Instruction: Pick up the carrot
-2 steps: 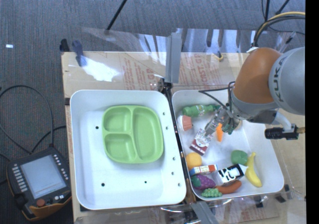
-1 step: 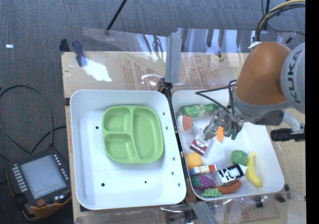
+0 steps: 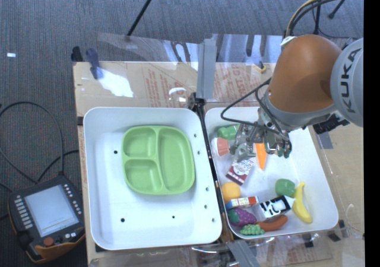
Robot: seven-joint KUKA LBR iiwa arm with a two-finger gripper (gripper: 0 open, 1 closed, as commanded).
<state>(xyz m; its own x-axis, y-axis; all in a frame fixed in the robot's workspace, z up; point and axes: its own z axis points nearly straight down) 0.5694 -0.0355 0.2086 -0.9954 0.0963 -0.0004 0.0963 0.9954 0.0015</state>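
The carrot [image 3: 260, 155] is a short orange cone in the upper middle of the right bin [image 3: 320, 168], tip pointing toward the front. My gripper [image 3: 263, 147] hangs right over it, under the arm's orange band [image 3: 303, 73]. Its metal fingers [image 3: 243, 146] stand well apart on either side of the carrot, open and not pinching it. The carrot's thick end is hidden beneath the gripper.
The right bin also holds a red-and-white packet [image 3: 238, 171], an orange fruit [image 3: 230, 190], a green fruit [image 3: 285, 187], a banana [image 3: 303, 202], purple grapes [image 3: 243, 217] and several other toy foods. A green divided plate [image 3: 159, 159] lies in the left bin [image 3: 101, 200].
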